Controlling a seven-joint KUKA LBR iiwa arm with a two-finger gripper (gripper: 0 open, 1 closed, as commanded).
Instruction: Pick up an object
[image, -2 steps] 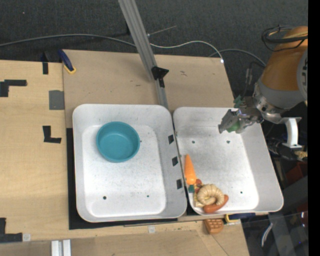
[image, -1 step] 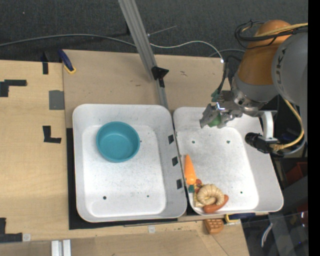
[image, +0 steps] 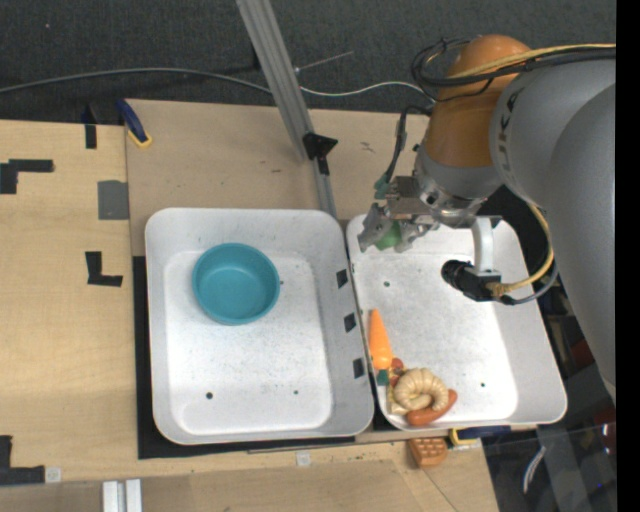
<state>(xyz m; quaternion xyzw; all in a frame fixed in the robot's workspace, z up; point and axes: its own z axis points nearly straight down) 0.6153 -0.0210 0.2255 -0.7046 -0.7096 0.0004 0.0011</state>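
My gripper (image: 385, 232) hangs low over the far left corner of the right bin (image: 500, 350), under the grey arm and its orange band (image: 470, 100). A small patch of green (image: 404, 236) shows right by the gripper; I cannot make out what it is. At the near left corner of the right bin lie an orange carrot (image: 379, 340), a tan croissant-shaped piece (image: 415, 386) and a reddish sausage-shaped piece (image: 437, 407), all well apart from the gripper. A teal bowl (image: 235, 283) stands upright in the left bin (image: 250, 400).
The bins' shared walls (image: 348, 300) run just left of the gripper. A slanted grey pole (image: 290, 100) stands behind the bins. A black fitting with a yellow cable (image: 472, 279) hangs from the arm over the right bin. A small orange block (image: 428, 451) lies on the bench in front.
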